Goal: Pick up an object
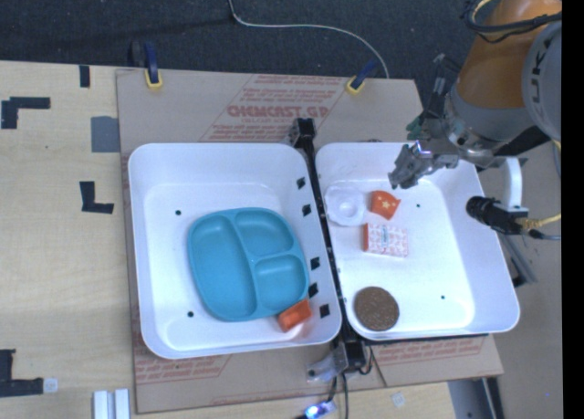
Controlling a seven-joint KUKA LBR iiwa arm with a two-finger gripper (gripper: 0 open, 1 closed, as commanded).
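Left bin (155, 189) holds a blue plate (245, 262) and orange piece (294, 316); right bin (456, 262) holds a cup (345, 204), orange block (384, 204), carton (385, 239) and brown disc (375, 308). The gripper (406, 173) hangs over it.

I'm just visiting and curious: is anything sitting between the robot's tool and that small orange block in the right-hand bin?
Nothing visible. The tool hangs over the right bin, just up and right of the orange block, with bare white floor between them. The clear cup and patterned box lie off to the side.

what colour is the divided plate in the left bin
Light blue; the divided plate shows plainly in the camera view.
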